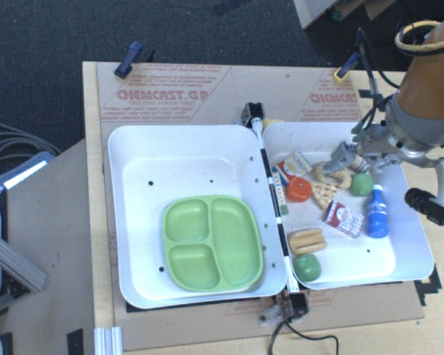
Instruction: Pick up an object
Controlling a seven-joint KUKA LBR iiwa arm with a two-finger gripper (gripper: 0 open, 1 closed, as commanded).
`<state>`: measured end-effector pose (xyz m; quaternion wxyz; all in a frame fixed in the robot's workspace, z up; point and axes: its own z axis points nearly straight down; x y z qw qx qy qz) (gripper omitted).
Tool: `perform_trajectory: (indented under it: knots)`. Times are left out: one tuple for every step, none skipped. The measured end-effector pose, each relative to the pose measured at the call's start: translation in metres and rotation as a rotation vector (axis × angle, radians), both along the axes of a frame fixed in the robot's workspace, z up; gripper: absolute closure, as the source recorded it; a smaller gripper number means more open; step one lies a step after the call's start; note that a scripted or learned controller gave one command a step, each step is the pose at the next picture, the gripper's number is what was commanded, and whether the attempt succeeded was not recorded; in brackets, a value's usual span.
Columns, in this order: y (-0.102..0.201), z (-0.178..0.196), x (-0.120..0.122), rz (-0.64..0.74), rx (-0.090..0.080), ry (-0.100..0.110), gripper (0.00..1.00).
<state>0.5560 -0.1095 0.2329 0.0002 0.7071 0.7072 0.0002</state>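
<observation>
poised low over the right bin (pixel 407 265), end effector (pixel 345 156) just above the tan pieces (pixel 333 174) beside the green ball (pixel 361 184), apparently to grab one; grip state impossible to tell.

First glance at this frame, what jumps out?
The light green divided tray sits alone in the left bin. The right bin is crowded with small items: a blue bottle, an orange round piece, a green ball at its near edge. The gripper is down among the clutter at that bin's far side, next to another green ball.
</observation>
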Motion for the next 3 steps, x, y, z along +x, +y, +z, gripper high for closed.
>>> perform_trajectory:
  knots:
    - [-0.041, -0.093, -0.001, -0.001, 0.0, 0.004, 0.0]
    - [-0.006, -0.144, -0.029, -0.001, -0.005, -0.011, 0.0]
    - [0.0, -0.07, 0.02, 0.001, -0.001, -0.002, 0.0]
